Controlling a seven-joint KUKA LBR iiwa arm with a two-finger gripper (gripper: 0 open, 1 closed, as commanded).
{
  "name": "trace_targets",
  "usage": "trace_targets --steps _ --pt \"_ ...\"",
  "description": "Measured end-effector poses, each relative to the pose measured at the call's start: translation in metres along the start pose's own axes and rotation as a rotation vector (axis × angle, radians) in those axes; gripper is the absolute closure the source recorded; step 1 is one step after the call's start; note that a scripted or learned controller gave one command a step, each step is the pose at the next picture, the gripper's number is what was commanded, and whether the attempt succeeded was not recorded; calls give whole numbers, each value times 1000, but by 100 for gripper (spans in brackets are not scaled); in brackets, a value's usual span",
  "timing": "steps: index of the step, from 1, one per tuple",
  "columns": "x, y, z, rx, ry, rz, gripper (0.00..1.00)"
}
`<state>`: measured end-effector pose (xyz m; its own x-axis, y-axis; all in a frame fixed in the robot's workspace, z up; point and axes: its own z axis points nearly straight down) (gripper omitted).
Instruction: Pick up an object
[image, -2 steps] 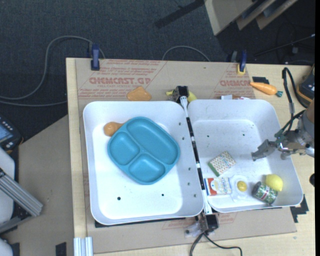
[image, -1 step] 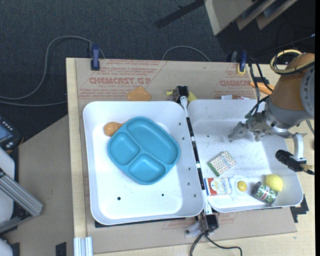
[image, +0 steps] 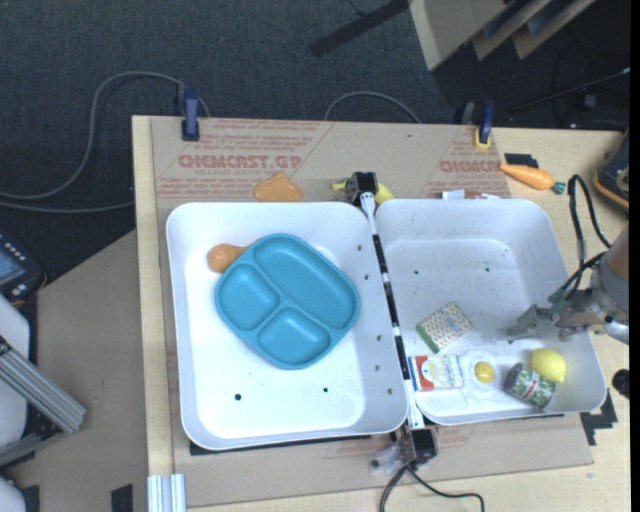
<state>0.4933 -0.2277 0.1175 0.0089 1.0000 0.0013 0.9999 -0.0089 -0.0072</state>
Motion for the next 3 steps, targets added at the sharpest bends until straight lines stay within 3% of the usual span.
trace_targets --steps 1,2,3 --pt "18 100 -15 -16 -4 -16 0" --pt "13 -9 8 3 1 -3 0" --pt "122 29 23 -10 0 -18 0"
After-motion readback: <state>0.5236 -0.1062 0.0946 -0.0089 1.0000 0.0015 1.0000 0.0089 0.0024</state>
